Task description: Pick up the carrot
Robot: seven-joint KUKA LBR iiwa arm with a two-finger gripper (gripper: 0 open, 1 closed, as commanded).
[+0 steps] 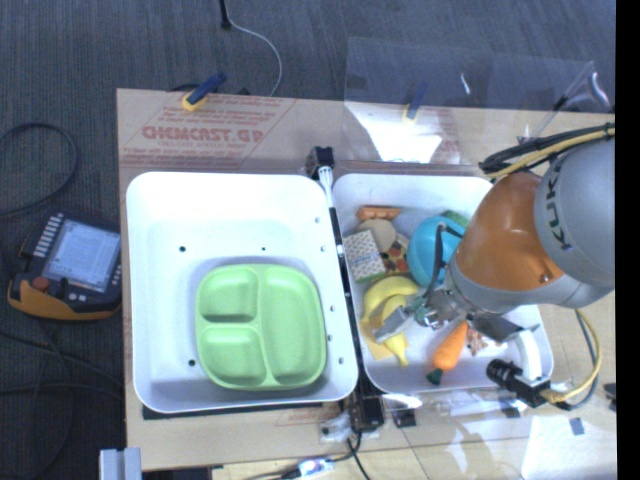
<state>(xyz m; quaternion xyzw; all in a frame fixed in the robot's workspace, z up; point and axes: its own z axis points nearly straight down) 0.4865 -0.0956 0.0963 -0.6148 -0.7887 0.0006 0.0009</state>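
Note:
The orange carrot (451,346) with a green stem end lies tilted on the floor of the right bin (530,353), near its front wall. My gripper (417,316) hangs low over that bin, just up and left of the carrot's thick end, above the bananas (384,306). It looks open, and nothing sits between its fingers. One grey finger (394,323) rests over the bananas. The arm's orange wrist band covers the back right part of the bin.
A blue cup (436,246), a patterned box (363,255) and small food items crowd the right bin's back. The left bin (160,218) holds a green divided plate (262,326). A handheld pendant (66,268) lies off the bench at left.

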